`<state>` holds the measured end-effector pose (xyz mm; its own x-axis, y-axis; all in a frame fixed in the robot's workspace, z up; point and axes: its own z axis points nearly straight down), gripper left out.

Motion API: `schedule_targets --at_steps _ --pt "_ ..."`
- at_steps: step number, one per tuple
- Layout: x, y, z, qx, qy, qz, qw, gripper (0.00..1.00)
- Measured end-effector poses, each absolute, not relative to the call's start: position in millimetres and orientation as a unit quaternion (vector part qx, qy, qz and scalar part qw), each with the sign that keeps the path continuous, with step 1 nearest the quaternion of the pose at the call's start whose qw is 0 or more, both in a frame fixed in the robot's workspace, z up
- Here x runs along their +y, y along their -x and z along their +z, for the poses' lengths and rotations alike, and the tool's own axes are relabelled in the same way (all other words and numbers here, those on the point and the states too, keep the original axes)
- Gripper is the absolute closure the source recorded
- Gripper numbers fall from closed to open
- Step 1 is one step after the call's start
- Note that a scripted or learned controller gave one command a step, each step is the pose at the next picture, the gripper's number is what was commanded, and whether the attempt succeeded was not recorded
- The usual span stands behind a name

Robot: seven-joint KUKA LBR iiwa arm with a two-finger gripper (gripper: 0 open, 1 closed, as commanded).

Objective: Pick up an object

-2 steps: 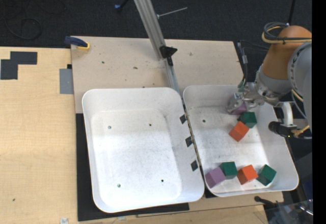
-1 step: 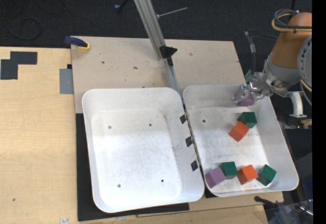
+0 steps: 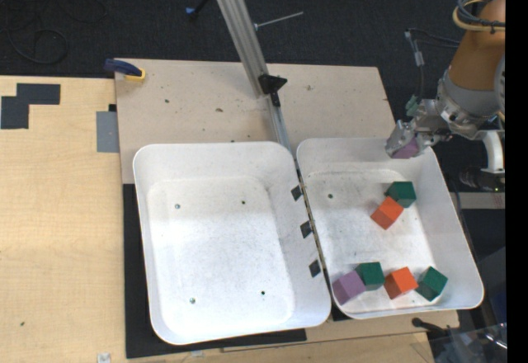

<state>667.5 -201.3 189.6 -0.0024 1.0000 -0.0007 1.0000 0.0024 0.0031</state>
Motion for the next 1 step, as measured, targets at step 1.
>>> schedule_targets --at_steps 1 --pt "-202.4 -668.1 242.1 0.709 -0.706 0.0009 0.002 1.00"
